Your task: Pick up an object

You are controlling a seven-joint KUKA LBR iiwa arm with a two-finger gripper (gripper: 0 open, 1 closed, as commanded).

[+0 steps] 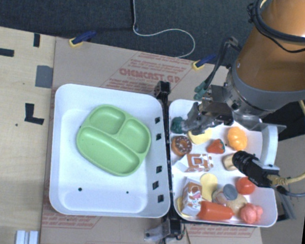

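Note:
My gripper (198, 122) hangs low over the far left corner of the right bin (221, 223). Directly beneath it lie a yellow banana-like piece (199, 136) and a dark teal item (177, 125). A brown round cookie (182, 145) sits just in front of them. An orange fruit (237, 138) and a red wedge (215, 146) lie to the gripper's right. Nothing can be seen gripped.
The right bin also holds a white-and-orange box (199, 162), a yellow slice (208, 182), a red tomato (245, 186), a long red vegetable (216, 212), a pink piece (250, 213) and a printed packet (191, 196). A green divided plate (114, 139) lies in the left bin (66, 97).

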